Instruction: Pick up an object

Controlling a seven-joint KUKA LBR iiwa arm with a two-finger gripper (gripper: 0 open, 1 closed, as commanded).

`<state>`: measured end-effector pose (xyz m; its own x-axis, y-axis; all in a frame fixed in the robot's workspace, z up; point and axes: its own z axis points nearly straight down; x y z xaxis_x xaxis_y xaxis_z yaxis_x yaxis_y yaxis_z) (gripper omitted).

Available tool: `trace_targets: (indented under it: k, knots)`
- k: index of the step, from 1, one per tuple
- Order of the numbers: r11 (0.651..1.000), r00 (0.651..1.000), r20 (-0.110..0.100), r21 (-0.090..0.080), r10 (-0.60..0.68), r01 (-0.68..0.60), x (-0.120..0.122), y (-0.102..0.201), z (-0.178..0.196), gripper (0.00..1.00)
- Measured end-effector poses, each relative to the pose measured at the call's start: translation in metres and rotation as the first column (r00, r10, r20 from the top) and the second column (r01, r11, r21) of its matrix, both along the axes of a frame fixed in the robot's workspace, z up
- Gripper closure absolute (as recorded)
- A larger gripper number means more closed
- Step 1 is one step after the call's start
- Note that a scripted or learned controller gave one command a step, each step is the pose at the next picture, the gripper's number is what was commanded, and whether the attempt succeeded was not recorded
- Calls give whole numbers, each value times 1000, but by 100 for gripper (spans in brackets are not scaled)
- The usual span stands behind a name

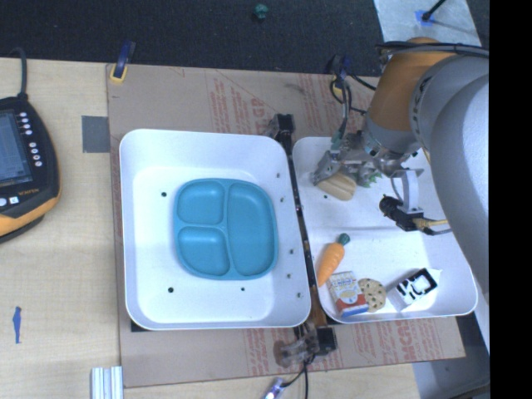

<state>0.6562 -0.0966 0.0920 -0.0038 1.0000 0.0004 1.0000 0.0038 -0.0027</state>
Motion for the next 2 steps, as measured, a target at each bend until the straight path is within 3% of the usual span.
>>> trace_targets:
  k: [1, 2]
  knots:
    - [1000, 1000, 1, -1, 0, 0, 0, -16, 0, 0]
    - [1000, 1000, -2, 0, 0, 0, 0, -7, 0, 0]
